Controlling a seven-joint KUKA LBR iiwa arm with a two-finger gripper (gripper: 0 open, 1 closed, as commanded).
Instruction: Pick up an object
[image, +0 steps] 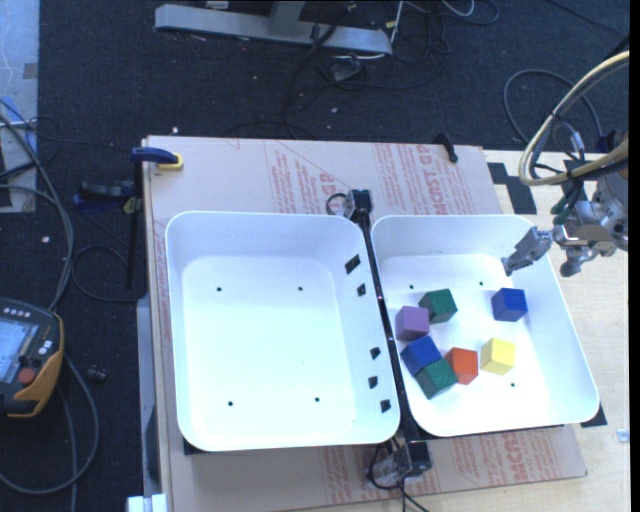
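Observation:
Several small cubes lie in the right bin (560, 400). A green cube (438, 304) and a purple cube (412, 321) sit near its middle left. Below them a blue cube (421, 352), a dark green cube (436, 377) and an orange cube (463, 364) cluster together. A yellow cube (498, 355) lies just right of the orange one. Another blue cube (509, 303) sits alone further right. My gripper (546, 260) hovers over the bin's far right corner, above and right of that lone blue cube, open with nothing between its fingers (522, 253).
The left bin (190, 300) adjoins the right one along a black divider with clips (372, 290). Both rest on a cardboard sheet (300, 170). Cables and a yellow hose (570, 90) hang by the arm at right. A pendant (25, 355) lies on the floor at left.

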